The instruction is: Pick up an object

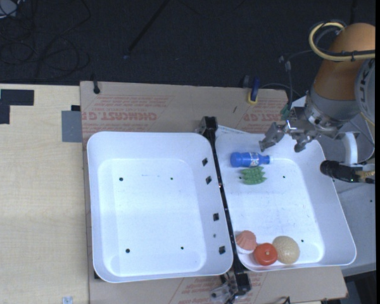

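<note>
I see the gripper (284, 139) above the far edge of the right bin (332, 201), fingers (270, 138) spread apart with nothing between them. Blue bottle (249, 159) lies on its side just below and left of the fingertips, close but not touching. Small green object (253, 175) sits right beside the bottle, a bit further from the fingers. Well away from the fingers, at the bin's near edge: pink piece (245, 239), red round object (265, 254) and beige ball (286, 249), bunched together. Left bin (104, 170) is across the divider from the fingers.
</note>
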{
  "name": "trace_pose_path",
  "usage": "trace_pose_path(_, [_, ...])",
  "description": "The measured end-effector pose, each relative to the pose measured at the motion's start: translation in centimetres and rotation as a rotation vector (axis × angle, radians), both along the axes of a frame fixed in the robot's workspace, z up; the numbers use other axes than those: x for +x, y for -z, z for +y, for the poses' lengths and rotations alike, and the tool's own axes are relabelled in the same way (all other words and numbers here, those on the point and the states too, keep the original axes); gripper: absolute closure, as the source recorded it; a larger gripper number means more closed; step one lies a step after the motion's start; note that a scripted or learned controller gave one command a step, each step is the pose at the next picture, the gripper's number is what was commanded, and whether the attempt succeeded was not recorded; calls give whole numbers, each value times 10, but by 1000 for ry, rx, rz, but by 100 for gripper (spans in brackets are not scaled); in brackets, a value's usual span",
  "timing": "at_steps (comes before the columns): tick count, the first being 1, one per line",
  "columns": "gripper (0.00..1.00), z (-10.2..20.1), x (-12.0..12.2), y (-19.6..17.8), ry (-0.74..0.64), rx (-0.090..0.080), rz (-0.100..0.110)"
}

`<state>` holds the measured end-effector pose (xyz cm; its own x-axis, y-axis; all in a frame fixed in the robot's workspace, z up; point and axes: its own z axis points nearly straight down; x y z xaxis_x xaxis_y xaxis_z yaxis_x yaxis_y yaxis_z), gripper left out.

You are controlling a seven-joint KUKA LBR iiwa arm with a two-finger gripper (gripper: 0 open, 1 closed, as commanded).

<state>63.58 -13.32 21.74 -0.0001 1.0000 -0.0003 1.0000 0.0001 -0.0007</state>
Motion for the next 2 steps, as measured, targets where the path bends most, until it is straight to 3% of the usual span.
trace_pose_path(1, [0,-19,-32,-100,2,-2,-7])
trace_pose_path(2, [0,-44,-53,-141,2,-1,-3])
